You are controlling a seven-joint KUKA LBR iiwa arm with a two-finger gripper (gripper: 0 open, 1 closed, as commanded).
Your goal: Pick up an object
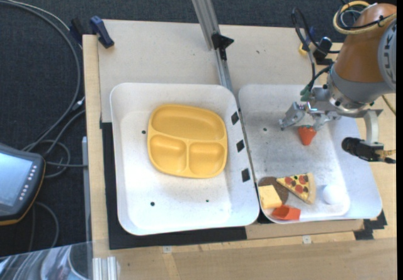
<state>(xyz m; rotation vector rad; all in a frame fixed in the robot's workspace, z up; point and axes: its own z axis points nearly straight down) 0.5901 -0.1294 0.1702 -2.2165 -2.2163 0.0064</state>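
My gripper [306, 119] hangs over the upper middle of the right bin [277, 99], its silver fingers [288, 117] spread apart and open. A small orange-red cone-shaped piece [306, 136] sits directly under it, between the fingertips and touching or nearly touching them; I cannot tell whether it rests on the bin floor. At the bin's front lie a pizza slice [298, 187], a yellow cheese block [269, 197], a brown piece [271, 182], a red-orange chunk [287, 212] and a white egg-shaped ball [332, 194].
A yellow divided plate [187, 140] lies in the left bin [132, 209]. A slanted metal pole [204, 5] rises between the bins at the back. A black part [360, 146] juts over the right bin's right rim. Cables hang behind the arm.
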